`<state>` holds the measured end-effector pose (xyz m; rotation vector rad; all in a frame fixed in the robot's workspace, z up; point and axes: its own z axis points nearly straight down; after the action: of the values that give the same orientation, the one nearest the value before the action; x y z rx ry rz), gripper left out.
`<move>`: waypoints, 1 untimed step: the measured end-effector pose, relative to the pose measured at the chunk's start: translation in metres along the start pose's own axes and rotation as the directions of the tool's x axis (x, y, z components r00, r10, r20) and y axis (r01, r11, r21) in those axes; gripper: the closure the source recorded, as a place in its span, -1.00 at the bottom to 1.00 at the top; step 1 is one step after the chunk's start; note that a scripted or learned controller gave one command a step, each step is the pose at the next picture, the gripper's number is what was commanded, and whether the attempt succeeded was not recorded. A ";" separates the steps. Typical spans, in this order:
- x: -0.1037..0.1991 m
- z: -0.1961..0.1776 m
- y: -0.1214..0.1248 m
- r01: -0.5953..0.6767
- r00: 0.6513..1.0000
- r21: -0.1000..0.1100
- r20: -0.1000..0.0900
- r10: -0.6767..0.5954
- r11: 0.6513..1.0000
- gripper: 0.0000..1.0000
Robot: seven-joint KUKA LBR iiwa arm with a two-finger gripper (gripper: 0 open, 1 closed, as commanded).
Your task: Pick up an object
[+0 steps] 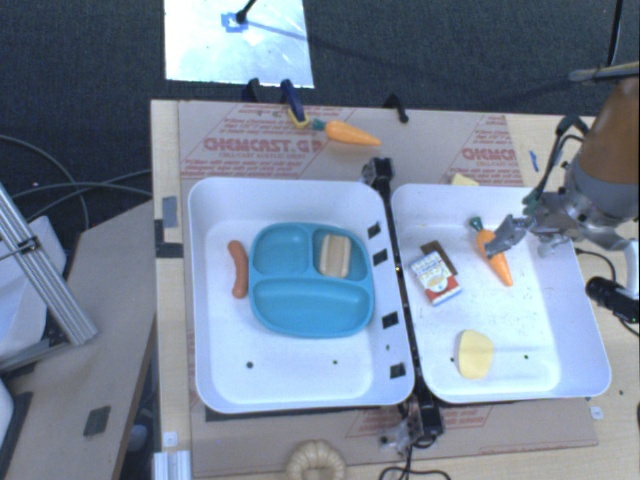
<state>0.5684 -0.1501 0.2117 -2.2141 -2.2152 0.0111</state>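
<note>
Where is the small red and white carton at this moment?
The small carton lies in the right bin, near its left wall, left of the toy carrot and above the yellow piece in the camera view.

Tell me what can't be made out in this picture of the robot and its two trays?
- Gripper, camera view: blurred and small over the carrot in the right bin; any contact with the carrot is unclear.
- Arm: cut off by the right edge.
- Small carton: its print is too small to read.
- Pale ring-shaped thing: cut off by the bottom edge.
</note>
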 end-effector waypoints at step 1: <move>0.000 -0.007 0.003 0.003 1.000 -0.013 0.002 -0.002 1.000 -1.00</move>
<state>0.5711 -0.1499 0.2191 -2.2190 -2.2256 -0.0011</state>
